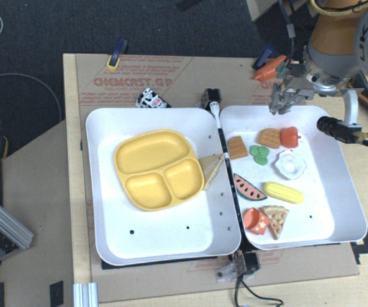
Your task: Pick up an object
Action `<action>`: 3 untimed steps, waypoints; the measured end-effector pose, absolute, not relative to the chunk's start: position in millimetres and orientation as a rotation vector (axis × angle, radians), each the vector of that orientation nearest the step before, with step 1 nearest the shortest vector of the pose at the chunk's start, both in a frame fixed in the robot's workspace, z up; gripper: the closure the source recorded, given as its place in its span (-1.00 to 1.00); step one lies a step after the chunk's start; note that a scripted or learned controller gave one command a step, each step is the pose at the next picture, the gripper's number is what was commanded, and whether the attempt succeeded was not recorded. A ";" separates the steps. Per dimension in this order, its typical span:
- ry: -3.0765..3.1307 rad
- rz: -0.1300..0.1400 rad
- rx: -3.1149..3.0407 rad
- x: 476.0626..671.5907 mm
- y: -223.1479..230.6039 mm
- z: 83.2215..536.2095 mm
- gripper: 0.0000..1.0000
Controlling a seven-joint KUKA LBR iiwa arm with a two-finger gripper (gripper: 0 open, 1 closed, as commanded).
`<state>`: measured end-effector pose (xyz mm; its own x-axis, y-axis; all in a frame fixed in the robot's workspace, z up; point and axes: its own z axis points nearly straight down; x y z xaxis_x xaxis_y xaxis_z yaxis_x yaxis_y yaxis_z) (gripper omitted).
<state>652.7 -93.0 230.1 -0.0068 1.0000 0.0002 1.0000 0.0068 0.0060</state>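
The right bin (pixel 337 190) holds several toy foods: a brown toast (pixel 237 147), a waffle square (pixel 269 138), a red piece (pixel 289 137), a green piece (pixel 258 153), a white cup (pixel 290 165), a watermelon slice (pixel 249 188), a yellow corn cob (pixel 283 192), a red fruit (pixel 255 219) and a waffle wedge (pixel 276 220). My gripper (pixel 281 103) hangs over the far rim of the right bin, just beyond the waffle square and red piece, apart from all of them.
The left bin (pixel 107 222) carries a yellow divided plate (pixel 158 169), with a tan wedge (pixel 210 167) at its right side against the wall between the bins. Clamps and a small black-and-white item (pixel 150 98) lie on the cardboard behind the bins.
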 end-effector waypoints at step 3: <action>2.221 -0.003 2.223 663.7 -63.3 215.4 1.00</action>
<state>663.7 -63.3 215.4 0.0007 1.0000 -0.0005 1.0000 -0.0007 -0.0022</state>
